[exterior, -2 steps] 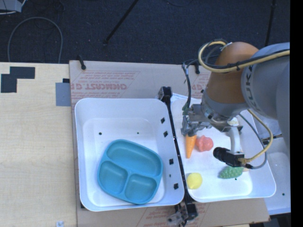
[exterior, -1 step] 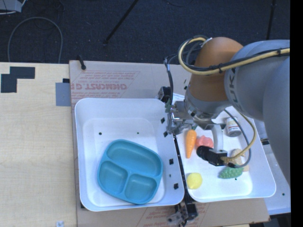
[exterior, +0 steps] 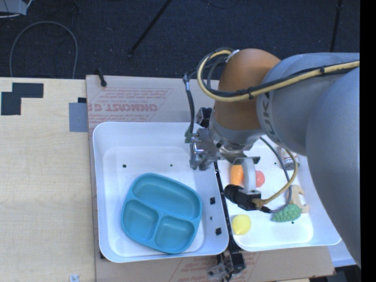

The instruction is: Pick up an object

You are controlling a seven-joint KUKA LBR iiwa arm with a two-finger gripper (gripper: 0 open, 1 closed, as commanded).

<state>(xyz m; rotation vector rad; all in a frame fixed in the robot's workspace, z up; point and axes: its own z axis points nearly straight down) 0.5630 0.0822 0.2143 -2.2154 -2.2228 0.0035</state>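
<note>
My gripper (exterior: 201,156) hangs low over the inner wall between the two bins, at the far right corner of the left bin (exterior: 108,157). Just to its right, in the right bin (exterior: 320,237), lies an orange object (exterior: 237,174), with a red object (exterior: 259,180) beside it. A yellow, lemon-like object (exterior: 241,223) rests near that bin's front left. A green bumpy object (exterior: 286,214) sits further right, with a pale beige piece (exterior: 300,196) behind it. The arm hides much of the right bin.
A blue divided plate (exterior: 161,212) takes up the front middle of the left bin. Brown cardboard (exterior: 135,101) lies under both bins. A wooden bench top (exterior: 41,181) spreads to the left.
</note>
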